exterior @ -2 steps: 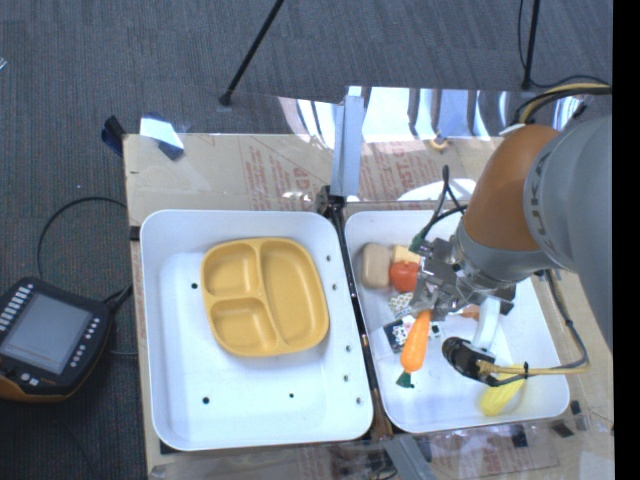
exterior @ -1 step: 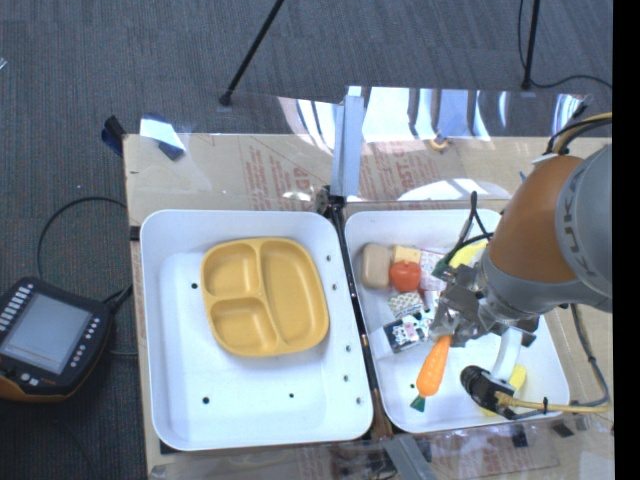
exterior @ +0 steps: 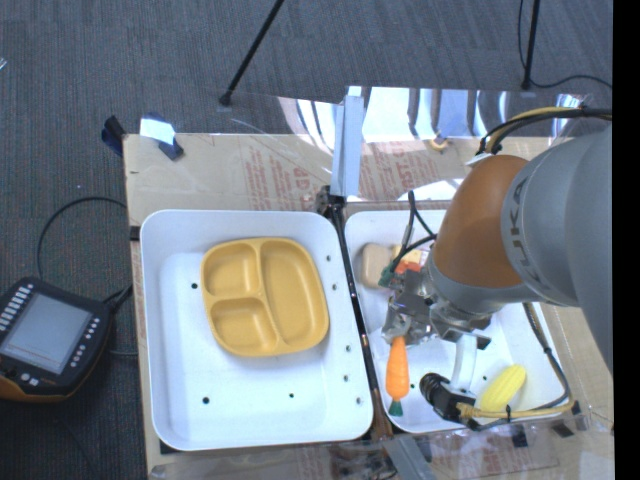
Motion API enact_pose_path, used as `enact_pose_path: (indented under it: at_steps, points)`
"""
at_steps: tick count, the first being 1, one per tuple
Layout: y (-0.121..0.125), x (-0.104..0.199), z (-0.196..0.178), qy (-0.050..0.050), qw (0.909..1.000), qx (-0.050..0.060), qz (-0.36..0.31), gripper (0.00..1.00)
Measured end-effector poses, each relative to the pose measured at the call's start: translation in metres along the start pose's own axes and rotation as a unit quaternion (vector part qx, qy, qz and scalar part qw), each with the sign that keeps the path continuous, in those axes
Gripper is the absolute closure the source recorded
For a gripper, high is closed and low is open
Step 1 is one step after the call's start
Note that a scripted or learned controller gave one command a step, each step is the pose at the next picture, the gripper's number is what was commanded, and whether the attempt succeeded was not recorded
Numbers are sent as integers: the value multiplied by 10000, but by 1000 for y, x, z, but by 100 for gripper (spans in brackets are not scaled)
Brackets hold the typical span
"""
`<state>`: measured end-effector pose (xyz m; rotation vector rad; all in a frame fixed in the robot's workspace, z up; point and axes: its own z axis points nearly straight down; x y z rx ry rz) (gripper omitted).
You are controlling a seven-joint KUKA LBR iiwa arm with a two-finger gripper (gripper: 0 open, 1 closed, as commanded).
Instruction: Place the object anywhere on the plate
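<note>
The jaws hang low over the right bin (exterior: 530, 353), and whether they are open, closed or clamped on anything I cannot tell; the wrist hides them. The gripper (exterior: 405, 323) sits just above the carrot (exterior: 398, 366), whose blunt top comes up to the metal, but nothing shows the carrot between fingers, so I would not call it held.

The carrot is a small toy of smooth orange plastic, tapering to a green tip that points away from the jaws toward the near wall of the bin. Beside the jaws on the far side lies a rounded beige piece (exterior: 375, 263), part hidden by the arm. Beyond the carrot, on the arm's side, rests a yellow corn cob (exterior: 503, 386), ribbed and glossy.

The plate (exterior: 265, 296) is well off to the jaws' side in the left bin (exterior: 175, 368): a yellow, rounded-square dish, matte, split into three shallow compartments by raised ridges.

The risks, as I judge them: a tapered, slick carrot may squirt out of a pinch near its end; lifted by the tip it may swing and drop crossing the wall between bins; set on a ridge, it may roll off.
</note>
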<state>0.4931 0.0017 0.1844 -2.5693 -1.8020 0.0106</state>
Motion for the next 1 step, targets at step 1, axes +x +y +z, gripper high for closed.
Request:
enact_pose_path:
  at_steps: [1]
  points:
    - [0, 0, 0, 1, 10000, 13, 4, 0]
